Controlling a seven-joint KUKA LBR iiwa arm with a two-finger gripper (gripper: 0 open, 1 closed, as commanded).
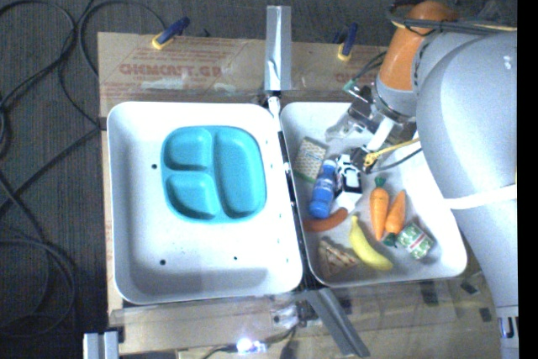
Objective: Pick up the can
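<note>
Can (pixel 414 240) lies beside two carrots (pixel 380 211), banana (pixel 367 247) nearby.

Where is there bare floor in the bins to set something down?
Left bin: wide bare strip between the blue tray and the near wall; narrower strips along the tray's left and far sides. Right bin is crowded: bottle, carrots, banana and can fill its middle and near end, and the tool hangs over its far end.
</note>
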